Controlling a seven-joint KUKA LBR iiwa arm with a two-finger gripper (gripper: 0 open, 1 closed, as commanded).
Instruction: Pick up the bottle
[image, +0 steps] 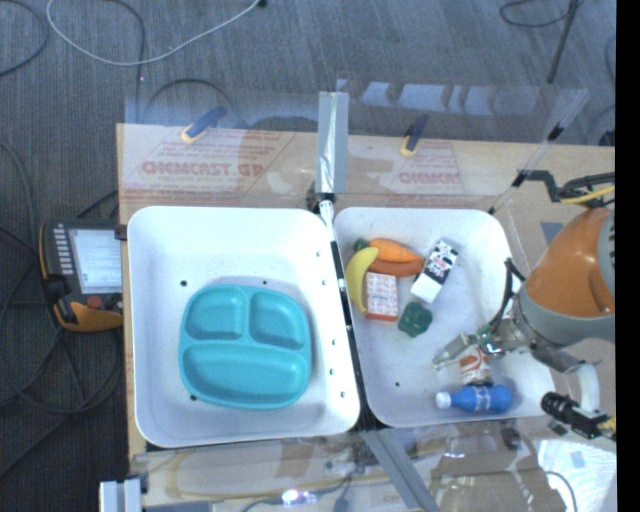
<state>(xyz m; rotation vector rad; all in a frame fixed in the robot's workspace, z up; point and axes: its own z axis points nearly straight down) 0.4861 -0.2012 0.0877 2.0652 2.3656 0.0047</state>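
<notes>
1. Bottle position: the blue plastic bottle with a white cap lies on its side in the right white bin, just below the tool and close to it, cap pointing left.
2. The grey arm with an orange band reaches in from the right, its wrist bent down over the bin floor. The tool's metal fingers are spread apart with nothing between them, hovering above the bottle.
3. Faded red lettering on the worktop is too blurred to read. Up-left of the tool lie a dark green block and a black-and-white carton, its print illegible.
</notes>
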